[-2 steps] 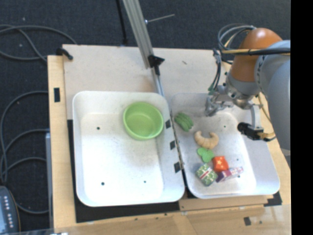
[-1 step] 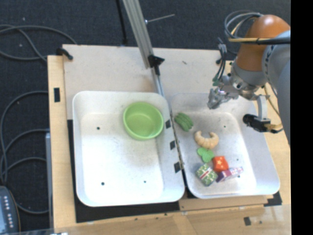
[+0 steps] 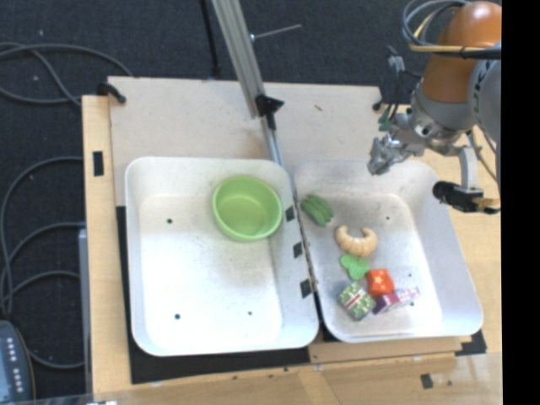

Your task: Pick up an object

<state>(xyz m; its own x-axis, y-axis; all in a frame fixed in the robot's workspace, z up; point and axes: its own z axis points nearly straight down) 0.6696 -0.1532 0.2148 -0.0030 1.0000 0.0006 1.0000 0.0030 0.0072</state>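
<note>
Toy pile [image 3: 371, 294]: closest to the camera, at the near end of the right bin, well away from the gripper. It's a patterned green cube, an orange-red block touching it on the far side, and a small clear-purple thing just to the right.
Green scrap [image 3: 354, 267]: small bright green piece, just past the pile, toward the gripper.
Croissant [image 3: 357, 240]: tan curved toy, mid-bin, between the pile and the gripper, sitting apart from both.
Green pickle thing [image 3: 318, 210]: dark green oblong, near the bin's left wall, off to the left and nearer the camera than the gripper.
Green bowl [image 3: 246, 208]: upright in the left bin, far half of it, well apart from the gripper.
Right bin [image 3: 447, 251]: white, shallow, holds all the small toys.
Left bin [image 3: 169, 268]: white, just the bowl in it.
Gripper [image 3: 381, 158]: hangs over the far edge of the right bin, nothing seen between its tips, honestly can't tell how wide it's set at this angle.
Arm [image 3: 451, 66]: grey with the orange band, comes in from the right, behind the gripper.
Metal pole [image 3: 240, 49]: slanted strut rising from the far end of the seam between the bins.
</note>
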